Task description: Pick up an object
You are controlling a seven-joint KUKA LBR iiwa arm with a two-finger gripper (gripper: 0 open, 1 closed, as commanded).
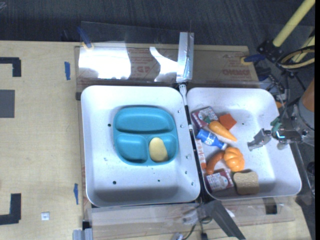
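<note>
My gripper (pixel 256 141) hangs over the right part of the right bin (pixel 260 100), above bare white floor and a little right of the pile of toy food. The pile lies along the bin's left side: a carrot (pixel 222 130), an orange block (pixel 228 120), a blue tube (pixel 210 139), a small orange pumpkin (pixel 233 158), a brown-orange sausage (pixel 215 161), a slice of bread (pixel 246 182), and red-and-white packets (pixel 204 116) (pixel 218 180). The pumpkin is the nearest item, down and left of the gripper.
The left bin (pixel 100 174) holds a blue divided plate (pixel 135 129) with a yellow oval food piece (pixel 158 149) in its lower right section. A shiny metal divider (pixel 184 56) stands behind the bins. Cables and a yellow pole (pixel 295 16) crowd the far right.
</note>
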